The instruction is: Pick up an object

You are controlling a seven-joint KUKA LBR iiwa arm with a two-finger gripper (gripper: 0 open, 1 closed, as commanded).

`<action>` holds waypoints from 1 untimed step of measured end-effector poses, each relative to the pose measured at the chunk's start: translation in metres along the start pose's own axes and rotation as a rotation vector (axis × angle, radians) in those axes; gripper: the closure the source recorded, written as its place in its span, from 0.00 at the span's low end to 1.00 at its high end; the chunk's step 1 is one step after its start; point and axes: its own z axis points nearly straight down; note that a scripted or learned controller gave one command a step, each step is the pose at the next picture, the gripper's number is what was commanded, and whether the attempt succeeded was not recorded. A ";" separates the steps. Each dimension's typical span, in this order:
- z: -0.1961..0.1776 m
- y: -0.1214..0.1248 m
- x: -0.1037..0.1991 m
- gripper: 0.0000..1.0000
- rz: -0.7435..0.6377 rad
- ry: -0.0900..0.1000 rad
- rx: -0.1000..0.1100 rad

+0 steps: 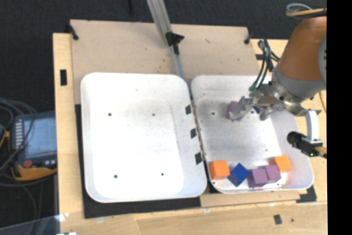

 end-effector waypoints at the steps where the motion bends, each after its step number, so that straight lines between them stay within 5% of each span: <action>1: 0.052 -0.007 -0.010 0.00 0.001 0.000 0.001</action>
